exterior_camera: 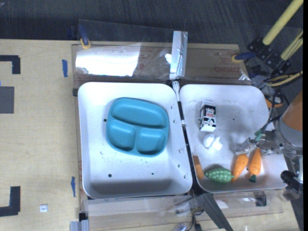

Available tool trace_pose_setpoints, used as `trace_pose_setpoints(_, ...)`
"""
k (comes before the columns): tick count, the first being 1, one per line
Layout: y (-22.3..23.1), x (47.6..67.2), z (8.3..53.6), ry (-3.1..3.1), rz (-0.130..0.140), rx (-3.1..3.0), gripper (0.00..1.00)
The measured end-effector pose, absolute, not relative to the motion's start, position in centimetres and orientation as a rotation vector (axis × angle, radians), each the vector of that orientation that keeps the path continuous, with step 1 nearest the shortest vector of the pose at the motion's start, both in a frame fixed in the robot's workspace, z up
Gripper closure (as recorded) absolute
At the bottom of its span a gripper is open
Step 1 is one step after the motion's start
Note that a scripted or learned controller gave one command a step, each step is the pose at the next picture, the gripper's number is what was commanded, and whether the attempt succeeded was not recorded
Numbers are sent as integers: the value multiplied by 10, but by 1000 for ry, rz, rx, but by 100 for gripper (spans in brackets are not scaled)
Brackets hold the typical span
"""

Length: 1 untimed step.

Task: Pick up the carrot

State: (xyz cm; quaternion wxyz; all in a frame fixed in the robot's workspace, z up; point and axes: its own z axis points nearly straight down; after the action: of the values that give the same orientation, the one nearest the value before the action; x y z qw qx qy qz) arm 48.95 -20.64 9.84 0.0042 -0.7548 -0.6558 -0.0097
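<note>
Two orange carrots lie side by side near the front of the right bin (pixel 226 93): one carrot (pixel 239 165) on the left and a second carrot (pixel 255 162) just right of it, both pointing toward the front edge. My gripper (pixel 260 142) reaches in from the right and sits low over the bin, right at the upper ends of the carrots, closest to the right one. Whether it touches either carrot is unclear. The grey arm with its orange band (pixel 294 121) rises at the right edge.
A green bumpy vegetable (pixel 219 174) lies left of the carrots, with a thin orange piece (pixel 197 168) by the bin's left wall. A black-and-white carton (pixel 208 117) and a white lump (pixel 211 142) sit mid-bin. The left bin (pixel 91 143) holds a blue divided plate (pixel 137 125).
</note>
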Motion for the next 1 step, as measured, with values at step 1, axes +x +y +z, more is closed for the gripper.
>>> trace_pose_setpoints(1, -181, 481, 87, -1885, -5, -2520, 0)
